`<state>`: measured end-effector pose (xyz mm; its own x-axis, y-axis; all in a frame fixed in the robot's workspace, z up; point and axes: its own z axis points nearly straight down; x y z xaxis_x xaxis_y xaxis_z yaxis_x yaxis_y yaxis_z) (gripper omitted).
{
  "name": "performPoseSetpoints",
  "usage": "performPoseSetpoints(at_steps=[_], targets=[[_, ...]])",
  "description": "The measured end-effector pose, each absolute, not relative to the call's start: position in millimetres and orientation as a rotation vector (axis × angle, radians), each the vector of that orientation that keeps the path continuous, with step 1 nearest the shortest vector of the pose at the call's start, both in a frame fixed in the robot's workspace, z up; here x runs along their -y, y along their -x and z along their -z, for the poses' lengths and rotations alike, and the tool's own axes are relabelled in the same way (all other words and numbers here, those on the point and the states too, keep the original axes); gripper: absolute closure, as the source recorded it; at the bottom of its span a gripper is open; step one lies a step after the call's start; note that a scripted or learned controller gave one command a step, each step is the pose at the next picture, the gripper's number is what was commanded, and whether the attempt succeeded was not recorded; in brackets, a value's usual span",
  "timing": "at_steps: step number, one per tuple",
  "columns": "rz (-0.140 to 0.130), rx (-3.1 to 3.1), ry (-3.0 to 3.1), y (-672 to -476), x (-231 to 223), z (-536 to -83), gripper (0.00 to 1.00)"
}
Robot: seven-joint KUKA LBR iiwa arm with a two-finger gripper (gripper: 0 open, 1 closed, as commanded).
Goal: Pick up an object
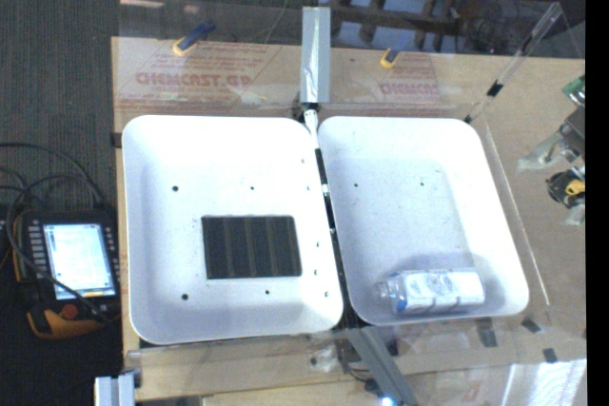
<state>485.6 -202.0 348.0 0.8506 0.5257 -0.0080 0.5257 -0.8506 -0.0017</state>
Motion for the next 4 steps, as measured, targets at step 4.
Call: performPoseSetpoints(at_steps=[4], targets=[[0.014,-0.315,-3.123,-492.1,224.0,-431.6,0.0]])
